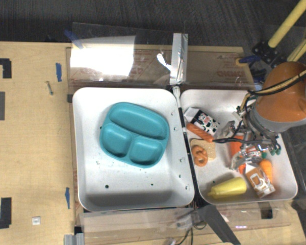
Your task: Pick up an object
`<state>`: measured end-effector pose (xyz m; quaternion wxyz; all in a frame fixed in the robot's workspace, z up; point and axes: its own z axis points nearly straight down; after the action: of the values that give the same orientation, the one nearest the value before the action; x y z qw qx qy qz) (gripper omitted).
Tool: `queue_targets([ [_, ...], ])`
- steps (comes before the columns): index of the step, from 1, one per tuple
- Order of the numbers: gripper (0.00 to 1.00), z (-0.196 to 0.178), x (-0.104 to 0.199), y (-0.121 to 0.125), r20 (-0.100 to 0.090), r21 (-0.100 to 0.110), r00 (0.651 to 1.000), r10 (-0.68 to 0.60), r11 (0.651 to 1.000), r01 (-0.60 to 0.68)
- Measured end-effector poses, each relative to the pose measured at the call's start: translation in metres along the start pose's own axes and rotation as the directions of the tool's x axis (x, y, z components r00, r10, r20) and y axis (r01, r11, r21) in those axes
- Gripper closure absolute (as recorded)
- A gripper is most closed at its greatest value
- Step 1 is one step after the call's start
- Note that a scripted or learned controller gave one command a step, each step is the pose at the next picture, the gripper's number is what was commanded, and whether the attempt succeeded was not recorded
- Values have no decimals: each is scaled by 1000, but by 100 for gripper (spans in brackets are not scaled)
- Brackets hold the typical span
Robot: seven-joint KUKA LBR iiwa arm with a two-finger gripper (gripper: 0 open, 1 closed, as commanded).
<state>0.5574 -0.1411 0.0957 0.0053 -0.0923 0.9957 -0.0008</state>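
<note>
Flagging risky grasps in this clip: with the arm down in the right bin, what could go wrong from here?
The gripper sits in tight clutter: an orange piece and a packet lie close together, so it may catch two things or none. Cables trail near its fingers and could snag. The yellow item might get nudged.

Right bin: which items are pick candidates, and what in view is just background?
Candidates, in the right bin:
yellow object
orange pretzel-shaped piece
black-and-white patterned item
small orange carton
gripper is low over them

Background:
teal divided tray in the left bin
clear panel behind the bins
</note>
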Motion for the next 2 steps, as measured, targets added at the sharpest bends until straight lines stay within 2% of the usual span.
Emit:
queue_targets([
  [1,0,7,31,-28,0,-1,999,-45,999,45],
  [2,0,6,58,-10,2,2,1000,-29,1000,29],
])
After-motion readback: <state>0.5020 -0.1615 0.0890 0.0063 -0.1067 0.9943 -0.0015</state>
